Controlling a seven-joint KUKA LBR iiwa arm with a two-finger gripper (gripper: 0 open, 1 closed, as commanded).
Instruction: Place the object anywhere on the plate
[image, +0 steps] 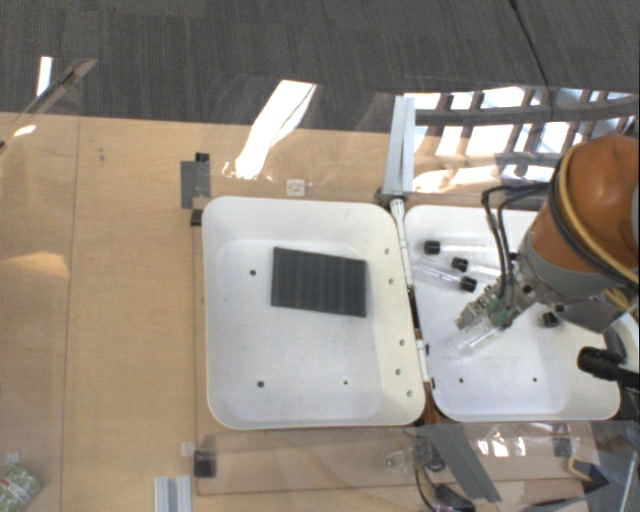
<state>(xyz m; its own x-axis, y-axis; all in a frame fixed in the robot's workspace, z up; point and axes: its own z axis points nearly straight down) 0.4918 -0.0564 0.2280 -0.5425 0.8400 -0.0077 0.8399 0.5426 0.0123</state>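
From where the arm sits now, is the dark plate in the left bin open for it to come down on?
Probably yes. The dark plate lies flat in the left bin with nothing on it or over it, and the gripper is over the right bin, with just the low divider between.

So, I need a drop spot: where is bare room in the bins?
The left bin is bare all around the dark plate, widest below it. The right bin is crowded up top by clear tubes and the gripper; its lower floor is free.
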